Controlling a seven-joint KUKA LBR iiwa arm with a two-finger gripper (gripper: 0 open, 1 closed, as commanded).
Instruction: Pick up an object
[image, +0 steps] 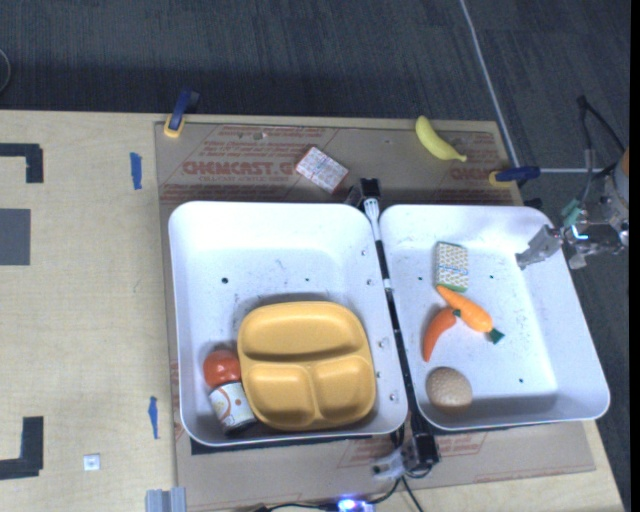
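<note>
Sitting in left bin (200, 230): yellow divided tray (305, 362), small orange-white can (226, 388) beside it. Right bin (570, 340): checkered block (452, 265), carrot (467, 309), orange pepper (436, 330), tan potato (449, 387). End effector (545, 245) over right bin's far right rim, nothing gripped, can't tell how open.

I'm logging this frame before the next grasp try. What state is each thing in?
Yellow tray: right way up, in the left bin.
Small can: tipped over beside the tray.
Carrot: flat, right bin.
Orange pepper: flat, touching the carrot.
Claw: over the right bin's far corner, holding nothing.
</note>
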